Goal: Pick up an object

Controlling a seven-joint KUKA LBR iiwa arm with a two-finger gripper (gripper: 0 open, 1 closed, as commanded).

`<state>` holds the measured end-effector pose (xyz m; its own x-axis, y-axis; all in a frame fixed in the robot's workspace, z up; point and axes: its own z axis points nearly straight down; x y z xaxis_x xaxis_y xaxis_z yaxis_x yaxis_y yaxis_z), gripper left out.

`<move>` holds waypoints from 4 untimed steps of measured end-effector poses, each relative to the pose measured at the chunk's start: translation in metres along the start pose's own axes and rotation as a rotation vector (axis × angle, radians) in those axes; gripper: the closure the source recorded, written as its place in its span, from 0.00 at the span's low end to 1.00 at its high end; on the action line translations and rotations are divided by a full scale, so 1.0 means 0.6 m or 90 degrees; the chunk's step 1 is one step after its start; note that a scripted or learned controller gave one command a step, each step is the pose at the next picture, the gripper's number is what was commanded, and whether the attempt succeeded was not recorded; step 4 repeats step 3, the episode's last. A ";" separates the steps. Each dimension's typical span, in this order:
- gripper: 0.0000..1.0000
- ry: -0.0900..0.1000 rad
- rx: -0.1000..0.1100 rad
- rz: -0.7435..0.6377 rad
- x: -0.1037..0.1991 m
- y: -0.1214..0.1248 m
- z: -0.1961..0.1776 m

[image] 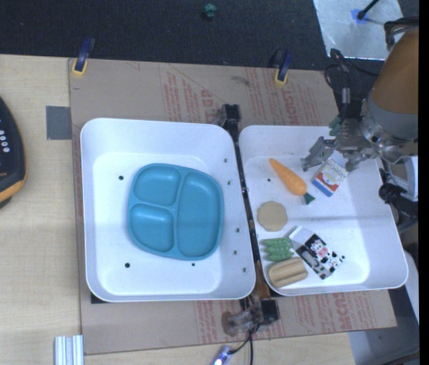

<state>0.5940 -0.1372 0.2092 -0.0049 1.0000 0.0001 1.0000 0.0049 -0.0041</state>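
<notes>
Orange carrot (287, 176), tool (335, 157) perhaps over carton (328, 179)

Blue plate (175, 211), orange carrot (287, 176)

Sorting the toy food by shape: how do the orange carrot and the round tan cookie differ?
The orange toy carrot is long and tapered with a green tip; the round tan cookie is a flat plain disc. The carrot lies slantwise farther up the bin; the cookie sits below it. Both rest loose in the right white bin, apart from each other.
</notes>
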 end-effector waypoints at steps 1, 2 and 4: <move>0.00 -0.001 0.002 -0.001 0.047 0.036 0.177; 1.00 -0.002 0.001 -0.002 0.045 0.037 0.158; 1.00 0.000 -0.002 -0.002 0.178 0.006 0.027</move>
